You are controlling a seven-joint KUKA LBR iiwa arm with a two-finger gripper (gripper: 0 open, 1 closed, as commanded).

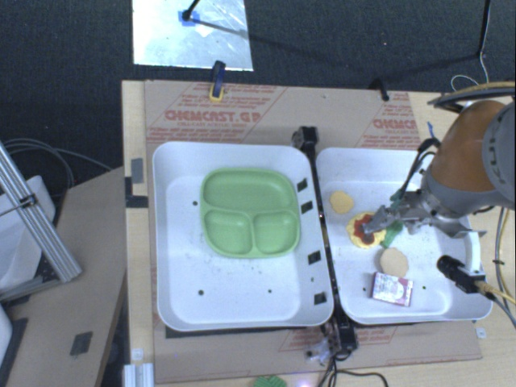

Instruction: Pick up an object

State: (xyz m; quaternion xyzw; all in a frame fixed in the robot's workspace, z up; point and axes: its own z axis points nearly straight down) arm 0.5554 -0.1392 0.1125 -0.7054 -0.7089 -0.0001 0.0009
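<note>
At the near edge of the bench (pixel 242 347), closest to the camera, a tangle of small cables and a clamp sits just below the seam where the two bins meet. Just beyond it, in the right bin (pixel 355 301), a small pink-and-white packet (pixel 392 289) lies flat near the front wall. A little farther in, a round tan biscuit-like piece (pixel 393 261) rests on the bin floor, just beside the packet but apart from it. Farther in, a yellow, red and green toy (pixel 364 230) lies near the middle of the bin, and the gripper (pixel 372 229) is down on it, reaching in from the right; its dark fingers sit at the toy's red part, but I cannot tell whether they are spread or pinched together, or whether they have hold of anything. Behind the gripper the grey wrist and the orange band of the arm (pixel 472 164) rise over the bin's right side. Farther back in the same bin a small round yellow piece (pixel 342 202) lies by itself near the left wall.

In the left bin (pixel 173 240), a pale green divided plate (pixel 248 212) with three compartments lies flat, toward the back and centre. Beyond both bins, brown cardboard with red lettering (pixel 214 115) covers the bench, a yellow-and-black clamp (pixel 217 81) grips its far edge, and a shiny sheet (pixel 192 22) lies on the dark floor behind.
</note>
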